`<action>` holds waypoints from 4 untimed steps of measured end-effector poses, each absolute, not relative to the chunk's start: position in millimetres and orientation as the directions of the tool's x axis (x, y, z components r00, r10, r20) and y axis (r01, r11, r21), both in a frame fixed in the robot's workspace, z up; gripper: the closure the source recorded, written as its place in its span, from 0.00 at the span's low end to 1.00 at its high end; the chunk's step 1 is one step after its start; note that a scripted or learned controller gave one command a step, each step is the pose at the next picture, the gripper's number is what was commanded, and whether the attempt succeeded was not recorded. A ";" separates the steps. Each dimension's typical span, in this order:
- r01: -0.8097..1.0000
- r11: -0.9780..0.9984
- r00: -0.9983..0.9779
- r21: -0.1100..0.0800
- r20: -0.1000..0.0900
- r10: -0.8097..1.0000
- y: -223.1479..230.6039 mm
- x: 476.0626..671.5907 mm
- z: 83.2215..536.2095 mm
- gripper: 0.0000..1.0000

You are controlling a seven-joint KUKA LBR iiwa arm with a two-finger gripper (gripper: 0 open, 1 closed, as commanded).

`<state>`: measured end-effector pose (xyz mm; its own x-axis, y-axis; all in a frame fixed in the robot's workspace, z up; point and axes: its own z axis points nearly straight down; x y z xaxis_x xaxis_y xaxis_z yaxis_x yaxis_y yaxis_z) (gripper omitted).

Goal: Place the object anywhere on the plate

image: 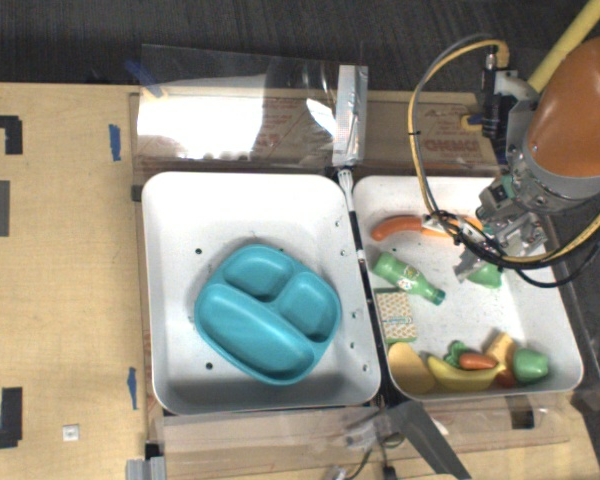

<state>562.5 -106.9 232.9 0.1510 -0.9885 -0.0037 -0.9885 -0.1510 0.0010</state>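
Observation:
A blue divided plate (268, 311) lies in the left bin (170, 208). My gripper (482, 260) hangs low over the upper right part of the right bin (550, 313), directly above a small green object (488, 277) that it partly hides. I cannot make out whether that green object is held or just lies on the bin floor under the gripper. The plate is far to the gripper's left, past the wall between the bins.
The right bin also holds an orange carrot-like piece (398, 227), a green bottle (408, 277), a patterned packet (396, 315), and a pile of toy food with a banana (462, 370) along the front. Yellow and black cables (425, 98) loop above the bin.

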 end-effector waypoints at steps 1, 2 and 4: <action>-0.893 -0.451 0.451 0.001 -0.005 -0.893 -131.0 519.3 230.9 1.00; -0.931 -0.364 0.364 0.002 -0.006 -0.931 -168.2 479.6 170.8 1.00; -0.940 -0.342 0.342 -0.004 -0.005 -0.940 -172.6 622.7 121.4 1.00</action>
<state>622.7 -172.6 121.4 0.3416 -0.9398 -0.0051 -0.9399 -0.3416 -0.0038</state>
